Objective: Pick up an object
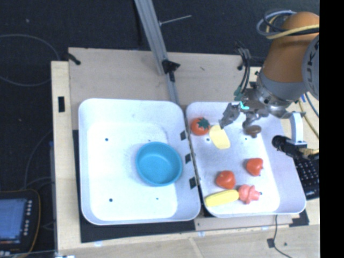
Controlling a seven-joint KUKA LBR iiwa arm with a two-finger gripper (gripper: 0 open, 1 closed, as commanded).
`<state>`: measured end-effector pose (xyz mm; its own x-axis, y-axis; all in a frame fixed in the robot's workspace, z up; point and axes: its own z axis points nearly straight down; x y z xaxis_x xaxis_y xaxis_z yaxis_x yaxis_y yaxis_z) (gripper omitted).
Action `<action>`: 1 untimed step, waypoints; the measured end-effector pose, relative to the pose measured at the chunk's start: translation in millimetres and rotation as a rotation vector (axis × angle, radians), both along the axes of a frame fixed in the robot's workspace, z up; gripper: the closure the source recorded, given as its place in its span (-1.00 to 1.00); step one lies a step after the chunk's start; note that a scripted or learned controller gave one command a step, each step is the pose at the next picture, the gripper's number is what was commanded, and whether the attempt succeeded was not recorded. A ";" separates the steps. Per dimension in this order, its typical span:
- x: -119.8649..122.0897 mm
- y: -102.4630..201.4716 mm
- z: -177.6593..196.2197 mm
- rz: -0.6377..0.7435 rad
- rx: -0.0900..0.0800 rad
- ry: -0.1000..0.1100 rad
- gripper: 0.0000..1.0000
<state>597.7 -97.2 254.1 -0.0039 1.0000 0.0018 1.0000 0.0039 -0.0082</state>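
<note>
Tool [232,117] above right bin [285,198]

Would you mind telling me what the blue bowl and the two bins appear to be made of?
Blue bowl: likely plastic, with uniform saturated colour and a soft sheen. Left bin and right bin: probably thin moulded plastic, white and matte, with rounded corners and shallow walls.

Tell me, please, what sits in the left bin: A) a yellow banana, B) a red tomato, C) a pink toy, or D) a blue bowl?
D: the blue bowl sits alone in the left bin, while the red, yellow and pink items all lie in the right bin.
</note>
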 end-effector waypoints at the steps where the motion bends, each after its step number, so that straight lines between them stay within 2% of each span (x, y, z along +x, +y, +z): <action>1: 1.3 0.0 4.0 0.001 0.000 -0.007 -1.00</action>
<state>599.0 -97.2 258.0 -0.0044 1.0000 0.0015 1.0000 0.0044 -0.0009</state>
